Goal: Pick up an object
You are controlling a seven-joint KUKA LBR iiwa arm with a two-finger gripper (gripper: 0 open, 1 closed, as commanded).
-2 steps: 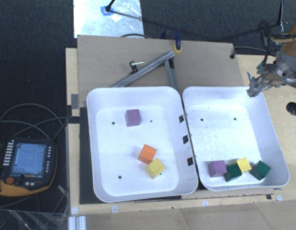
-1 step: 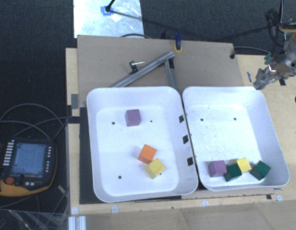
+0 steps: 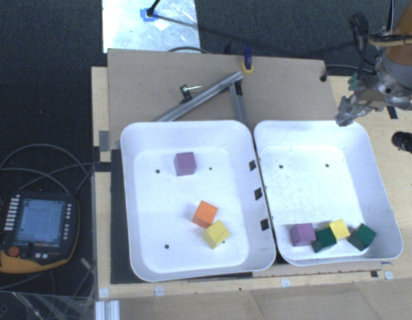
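Blocks lie in both white bins; the arm is at the far right corner

Nearest, in the right bin (image 3: pixel 376 179), a purple block (image 3: pixel 302 233), two green blocks (image 3: pixel 323 239) and a yellow one (image 3: pixel 339 229) line the front wall. The left bin (image 3: pixel 136 179) holds yellow (image 3: pixel 217 233), orange (image 3: pixel 205 213) and purple (image 3: pixel 185 163) cubes. Farther back, the claw (image 3: pixel 346 114) points down over the right bin's far rim, nothing seen in it; whether it is clenched or released I cannot tell
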